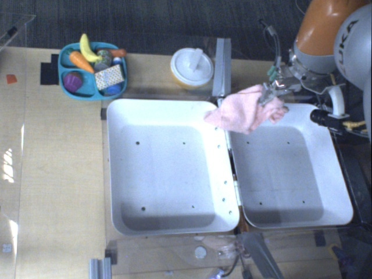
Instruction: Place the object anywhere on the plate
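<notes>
Up near the far edge of the bench, a pink cloth [247,112] hangs bunched from the gripper [268,96], its upper right corner pinched between the fingers while the rest droops left and down in loose folds. It hangs over the far left corner of the right bin [290,214], with its lower left folds reaching across the seam to the far right corner of the left bin [163,220]. So the gripper is closed on the cloth, held above the bins' back rims. The arm [334,28], grey with its orange band, comes in from the right behind it. Both white bins sit side by side, touching along their inner walls. Beyond them, on the wooden bench [52,173], a round white and yellow plate [192,67] rests just past the left bin's far right corner, close to the cloth but apart from it. Further left stands a blue divided tray [93,71] packed with toy food: a banana [88,49], a carrot [81,61], a purple piece [72,81] and other small pieces too small to tell.
</notes>
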Controlling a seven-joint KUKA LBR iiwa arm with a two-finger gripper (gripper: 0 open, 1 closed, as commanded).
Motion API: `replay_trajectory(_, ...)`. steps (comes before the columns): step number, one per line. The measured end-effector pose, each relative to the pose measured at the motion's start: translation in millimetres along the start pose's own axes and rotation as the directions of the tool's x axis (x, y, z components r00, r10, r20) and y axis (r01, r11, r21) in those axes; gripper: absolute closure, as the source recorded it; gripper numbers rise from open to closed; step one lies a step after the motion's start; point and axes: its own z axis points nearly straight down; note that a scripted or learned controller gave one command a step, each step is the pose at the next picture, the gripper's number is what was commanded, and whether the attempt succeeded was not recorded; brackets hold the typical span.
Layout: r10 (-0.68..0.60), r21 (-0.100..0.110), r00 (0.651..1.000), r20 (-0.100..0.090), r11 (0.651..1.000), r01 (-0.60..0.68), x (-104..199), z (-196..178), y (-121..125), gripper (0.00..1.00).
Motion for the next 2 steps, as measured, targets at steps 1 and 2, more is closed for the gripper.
replay_trajectory(1, -0.392, 0.001, 0.920, -0.003, 0.920, 0.392, 48, 1, -12, 1.00)
replay_trajectory(2, -0.721, -0.002, 0.693, -0.002, 0.693, 0.721, 92, -6, -10, 1.00)
